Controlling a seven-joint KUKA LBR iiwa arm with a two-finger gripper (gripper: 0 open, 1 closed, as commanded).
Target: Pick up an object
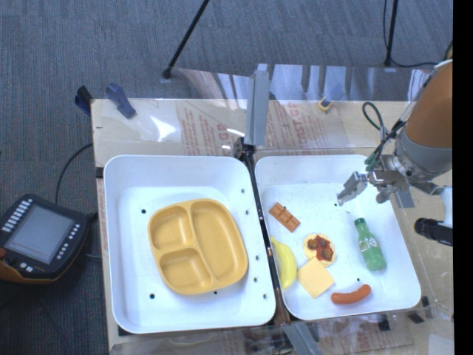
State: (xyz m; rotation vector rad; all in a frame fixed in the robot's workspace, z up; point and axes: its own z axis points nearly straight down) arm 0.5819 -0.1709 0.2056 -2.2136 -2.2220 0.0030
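Observation:
The right bin point(295, 170) holds several toy foods. These are a green bottle point(369, 244), a brown chocolate bar point(284, 217), a banana point(284, 263), a small round pizza point(319, 248), a yellow cheese slice point(315, 278) and a sausage point(350, 295). My gripper point(375, 191) hangs over the bin's upper right part, above and just behind the bottle. Its two fingers are spread wide, one point(349, 189) to the left and one to the right, with nothing between them.
The left bin point(126, 176) contains a yellow divided plate point(197, 245). A grey post point(257, 109) rises behind the seam between the bins. A teach pendant point(37, 235) lies on the floor at the left.

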